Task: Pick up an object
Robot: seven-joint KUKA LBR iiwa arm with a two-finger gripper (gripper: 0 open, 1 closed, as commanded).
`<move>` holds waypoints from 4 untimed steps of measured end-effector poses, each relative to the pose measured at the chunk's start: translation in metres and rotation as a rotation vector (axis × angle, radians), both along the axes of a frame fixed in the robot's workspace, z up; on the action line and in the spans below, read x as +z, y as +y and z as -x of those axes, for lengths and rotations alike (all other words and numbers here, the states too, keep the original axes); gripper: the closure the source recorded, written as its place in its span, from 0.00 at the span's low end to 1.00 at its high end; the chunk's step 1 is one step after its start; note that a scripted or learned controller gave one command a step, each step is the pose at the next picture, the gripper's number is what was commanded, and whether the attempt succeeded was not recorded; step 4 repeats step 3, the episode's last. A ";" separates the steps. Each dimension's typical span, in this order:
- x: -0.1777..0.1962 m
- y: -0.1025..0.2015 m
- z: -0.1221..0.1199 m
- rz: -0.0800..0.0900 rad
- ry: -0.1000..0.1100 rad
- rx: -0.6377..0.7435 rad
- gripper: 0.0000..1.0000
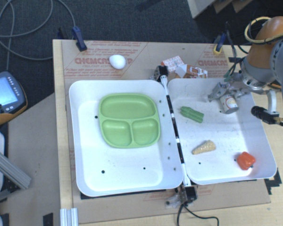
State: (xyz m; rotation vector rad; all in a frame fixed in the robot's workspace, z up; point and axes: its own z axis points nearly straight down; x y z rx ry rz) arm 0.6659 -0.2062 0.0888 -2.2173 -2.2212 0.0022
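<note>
Green object (192, 114) in right bin (259, 140), left of jaws (221, 97)

Green pickle (192, 114), wedge (204, 147), red pepper (245, 160)

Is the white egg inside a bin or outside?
Outside. The white egg lies on the bench board behind the left bin, past its far rim, not touching the green plate.
</note>
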 end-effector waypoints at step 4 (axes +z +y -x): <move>0.097 0.136 0.025 0.001 -0.005 0.000 1.00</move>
